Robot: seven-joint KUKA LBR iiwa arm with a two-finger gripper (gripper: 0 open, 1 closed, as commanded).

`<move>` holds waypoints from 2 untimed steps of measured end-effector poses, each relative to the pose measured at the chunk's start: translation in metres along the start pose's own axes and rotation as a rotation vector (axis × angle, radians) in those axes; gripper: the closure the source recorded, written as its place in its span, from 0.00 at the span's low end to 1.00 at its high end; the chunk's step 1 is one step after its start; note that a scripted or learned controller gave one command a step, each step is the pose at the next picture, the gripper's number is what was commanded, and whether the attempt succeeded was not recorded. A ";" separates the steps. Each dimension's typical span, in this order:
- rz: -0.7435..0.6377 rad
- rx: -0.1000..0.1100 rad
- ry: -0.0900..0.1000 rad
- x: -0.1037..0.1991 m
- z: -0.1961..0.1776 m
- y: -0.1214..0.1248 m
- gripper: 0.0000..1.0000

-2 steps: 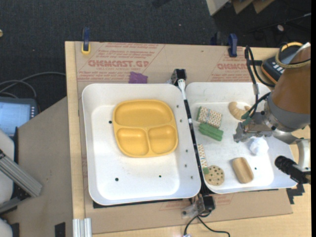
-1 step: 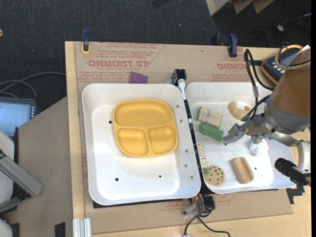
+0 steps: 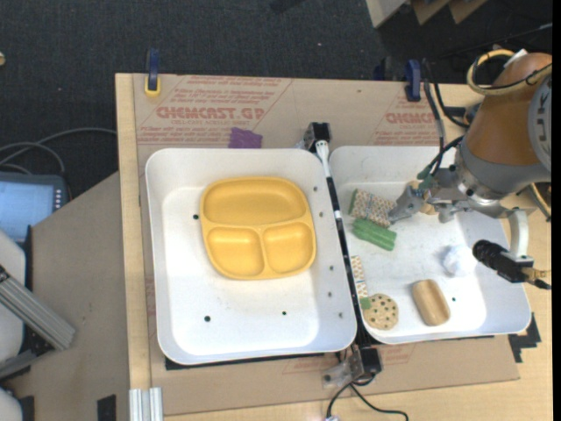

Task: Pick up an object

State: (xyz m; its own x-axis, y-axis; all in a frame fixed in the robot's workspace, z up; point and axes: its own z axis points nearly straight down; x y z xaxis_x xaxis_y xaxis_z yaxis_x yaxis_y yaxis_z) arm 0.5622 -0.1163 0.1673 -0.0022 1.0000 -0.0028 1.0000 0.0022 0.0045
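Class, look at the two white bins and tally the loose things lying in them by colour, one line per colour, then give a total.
Yellow: 1, divided plate
Green: 1, block
Tan: 1, bread roll
Patterned: 2, speckled cookie, printed pouch
Pale bluish: 1, small lump
Total: 6

Yellow divided tray (image 3: 258,226) — smooth, slightly glossy plastic; white bins (image 3: 175,296) — matt plastic.

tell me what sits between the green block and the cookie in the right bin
In the camera view, only bare white bin floor lies between the green block and the cookie; nothing else sits on that stretch.
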 end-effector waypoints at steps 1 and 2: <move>0.003 0.009 0.004 -0.006 0.024 -0.018 0.00; 0.004 0.008 0.004 0.026 0.085 -0.062 0.00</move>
State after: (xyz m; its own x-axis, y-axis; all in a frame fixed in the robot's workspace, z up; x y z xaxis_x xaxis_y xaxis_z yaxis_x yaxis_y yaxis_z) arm 0.5009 -0.0909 0.0821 0.0014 1.0000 0.0008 1.0000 -0.0014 -0.0038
